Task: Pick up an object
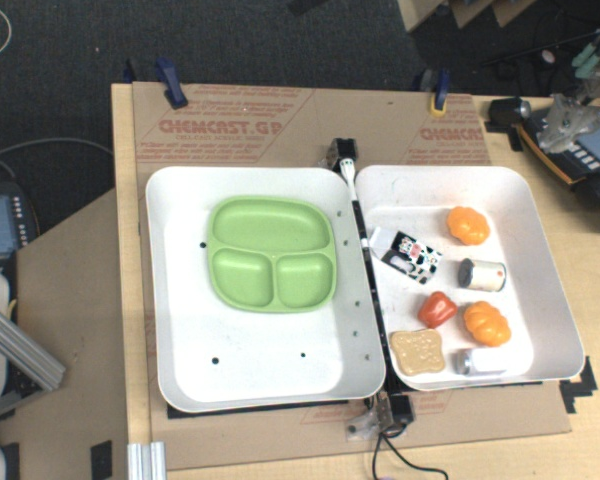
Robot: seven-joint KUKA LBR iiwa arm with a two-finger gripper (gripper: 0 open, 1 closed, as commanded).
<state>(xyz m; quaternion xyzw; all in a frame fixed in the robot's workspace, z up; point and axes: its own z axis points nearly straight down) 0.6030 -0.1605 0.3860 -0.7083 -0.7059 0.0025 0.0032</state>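
The right bin (540,258) holds several small objects. An orange fruit (468,225) lies at the back, with a black-and-white carton (410,255) to its left. A white cylinder with a dark end (482,275) rests mid-bin. In front of it are a red pepper (437,309) and a second orange fruit (485,323). A tan slice of toast (417,351) and a small pale bottle (477,363) lie along the front wall.
The left bin (180,348) holds a green three-compartment plate (272,253) toward its back. Both bins sit on a cardboard sheet (230,118) held by clamps. Grey and orange equipment (570,133) crowds the bench's far right.
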